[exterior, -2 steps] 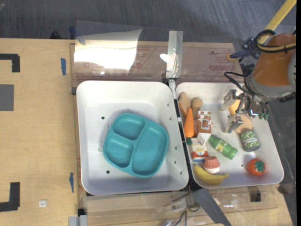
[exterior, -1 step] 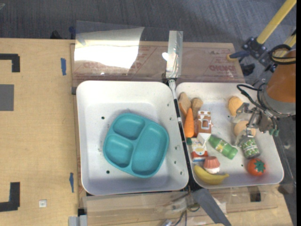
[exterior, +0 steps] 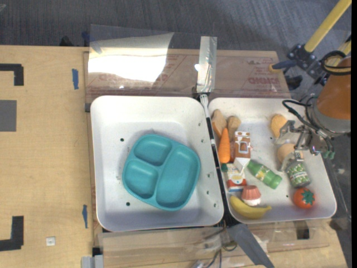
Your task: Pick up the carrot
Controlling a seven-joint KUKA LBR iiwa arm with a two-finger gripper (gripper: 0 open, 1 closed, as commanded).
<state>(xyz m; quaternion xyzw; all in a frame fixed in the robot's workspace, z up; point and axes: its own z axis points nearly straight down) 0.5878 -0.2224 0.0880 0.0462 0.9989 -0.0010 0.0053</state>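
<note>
The carrot (exterior: 224,145) is orange and lies lengthwise along the left wall of the right bin (exterior: 329,205), its narrow end pointing up toward two brown lumps (exterior: 225,120). My gripper (exterior: 299,139) hangs over the right half of that bin, well to the right of the carrot and not touching it. It sits just above a pale egg-like item (exterior: 285,151) and a jar of green peas (exterior: 299,173). The arm's orange band (exterior: 339,96) rises behind it.
A brown-and-white carton (exterior: 242,144), a green bottle (exterior: 264,173), a small box (exterior: 236,178), a banana (exterior: 249,208), a red tomato (exterior: 304,198) and a yellow-orange item (exterior: 278,124) crowd the right bin. The left bin (exterior: 106,116) holds a teal divided plate (exterior: 162,172).
</note>
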